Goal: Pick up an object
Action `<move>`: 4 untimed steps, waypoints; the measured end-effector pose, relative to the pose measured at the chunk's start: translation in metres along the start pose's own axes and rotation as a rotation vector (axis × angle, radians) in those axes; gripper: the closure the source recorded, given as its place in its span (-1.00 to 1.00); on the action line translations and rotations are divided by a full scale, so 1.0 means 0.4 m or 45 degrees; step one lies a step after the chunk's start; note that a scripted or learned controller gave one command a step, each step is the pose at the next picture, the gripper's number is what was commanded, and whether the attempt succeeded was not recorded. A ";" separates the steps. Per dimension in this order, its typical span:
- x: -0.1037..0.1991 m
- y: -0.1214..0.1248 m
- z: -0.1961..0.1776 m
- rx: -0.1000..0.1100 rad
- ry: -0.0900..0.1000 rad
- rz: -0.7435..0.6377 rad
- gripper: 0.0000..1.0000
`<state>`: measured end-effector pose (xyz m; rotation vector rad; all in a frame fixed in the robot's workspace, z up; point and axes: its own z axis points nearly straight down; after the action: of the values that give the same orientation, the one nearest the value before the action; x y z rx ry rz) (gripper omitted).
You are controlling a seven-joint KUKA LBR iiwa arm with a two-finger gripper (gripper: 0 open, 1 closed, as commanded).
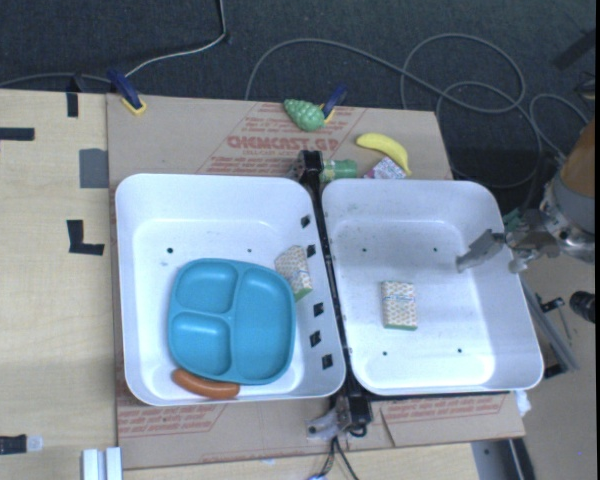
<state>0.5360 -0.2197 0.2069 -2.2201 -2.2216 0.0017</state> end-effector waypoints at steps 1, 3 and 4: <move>0.143 -0.084 0.265 0.001 0.003 -0.001 -1.00; 0.309 -0.073 0.265 -0.022 -0.002 0.000 1.00; 0.309 -0.074 0.268 -0.019 -0.001 0.000 -1.00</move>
<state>0.5061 -0.0960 0.0999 -2.2283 -2.2296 -0.0138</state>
